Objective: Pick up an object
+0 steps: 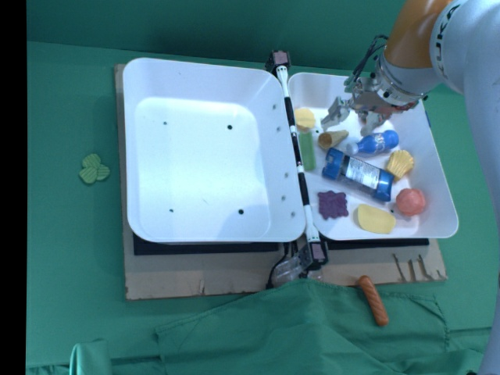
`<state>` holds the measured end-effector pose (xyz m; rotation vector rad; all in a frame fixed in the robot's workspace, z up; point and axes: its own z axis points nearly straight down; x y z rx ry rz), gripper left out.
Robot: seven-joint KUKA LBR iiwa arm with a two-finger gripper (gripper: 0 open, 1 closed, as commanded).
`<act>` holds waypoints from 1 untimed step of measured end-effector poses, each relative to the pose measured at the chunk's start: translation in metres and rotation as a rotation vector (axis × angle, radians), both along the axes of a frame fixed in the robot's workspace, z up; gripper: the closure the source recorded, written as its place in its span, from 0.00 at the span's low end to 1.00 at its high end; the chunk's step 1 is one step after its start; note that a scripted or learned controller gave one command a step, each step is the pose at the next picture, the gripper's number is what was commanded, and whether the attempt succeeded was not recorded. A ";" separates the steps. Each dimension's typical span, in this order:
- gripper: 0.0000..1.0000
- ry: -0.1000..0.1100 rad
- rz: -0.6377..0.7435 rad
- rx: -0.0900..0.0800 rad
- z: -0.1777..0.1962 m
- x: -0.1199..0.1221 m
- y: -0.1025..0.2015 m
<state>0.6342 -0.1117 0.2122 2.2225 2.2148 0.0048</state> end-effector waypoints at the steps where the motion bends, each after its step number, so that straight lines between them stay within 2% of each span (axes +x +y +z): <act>1: 0.00 0.003 -0.003 -0.002 -0.009 -0.044 -0.039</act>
